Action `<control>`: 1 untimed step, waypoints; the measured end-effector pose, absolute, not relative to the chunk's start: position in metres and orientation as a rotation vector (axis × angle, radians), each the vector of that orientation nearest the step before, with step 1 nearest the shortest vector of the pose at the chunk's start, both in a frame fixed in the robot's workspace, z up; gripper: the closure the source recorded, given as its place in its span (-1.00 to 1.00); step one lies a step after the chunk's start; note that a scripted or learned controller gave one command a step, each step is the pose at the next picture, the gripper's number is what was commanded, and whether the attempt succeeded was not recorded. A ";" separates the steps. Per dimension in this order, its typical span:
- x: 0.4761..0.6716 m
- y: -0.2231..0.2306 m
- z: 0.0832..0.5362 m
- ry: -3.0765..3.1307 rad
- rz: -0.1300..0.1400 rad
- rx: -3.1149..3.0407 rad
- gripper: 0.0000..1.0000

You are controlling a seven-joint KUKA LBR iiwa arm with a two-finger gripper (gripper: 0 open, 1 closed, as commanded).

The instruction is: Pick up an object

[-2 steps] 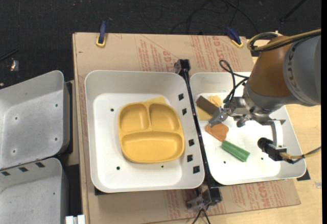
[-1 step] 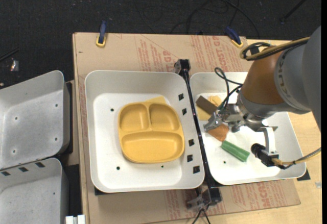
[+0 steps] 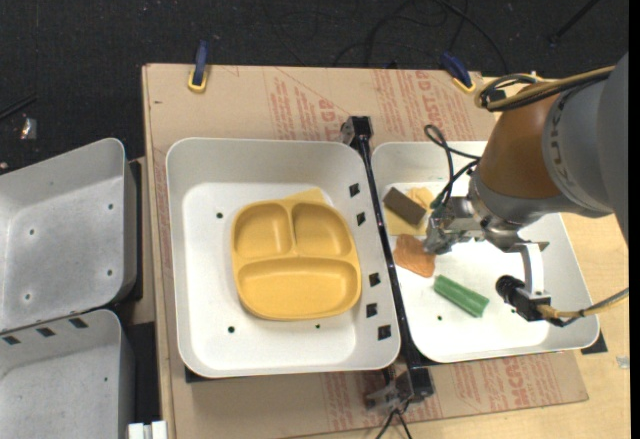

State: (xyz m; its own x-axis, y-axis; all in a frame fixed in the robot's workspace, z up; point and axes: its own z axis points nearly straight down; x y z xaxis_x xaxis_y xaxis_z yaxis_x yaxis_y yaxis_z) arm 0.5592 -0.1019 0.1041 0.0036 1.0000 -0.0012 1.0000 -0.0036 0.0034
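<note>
At the far left, beside the counter [image 3: 260, 97], stand two perforated grey metal panels [image 3: 60, 227]. The counter is covered with brown cardboard carrying red printed lettering, seen reversed and too broken up to read; two clamps with blue handles [image 3: 198, 67] grip its far edge. The left bin [image 3: 200, 177] holds a yellow divided tray [image 3: 296, 260] with three compartments, lying flat near the bin's centre. A black divider strip [image 3: 378, 237] runs between the two bins. The right bin [image 3: 570, 257] holds the loose objects: a dark brown block [image 3: 405, 204] resting against a pale yellow piece [image 3: 420, 197], an orange wedge-shaped piece [image 3: 414, 256] just below them, and a green elongated block [image 3: 460, 295] nearer the front, apart from the others. The end effector [image 3: 440, 232] sits low over the right bin, just beside the orange piece and the brown block; whether it is spread or closed cannot be told, since the wrist and cabling cover it. The grey arm with its orange band [image 3: 520, 152] enters from the right.
</note>
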 end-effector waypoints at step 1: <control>0.556 -0.107 0.165 2.216 0.005 2.220 1.00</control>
State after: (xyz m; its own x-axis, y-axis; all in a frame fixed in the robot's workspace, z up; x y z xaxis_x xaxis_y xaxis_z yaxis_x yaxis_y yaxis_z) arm 0.5562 -0.1071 0.1654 0.0016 1.0000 -0.0013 1.0000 -0.0016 0.0055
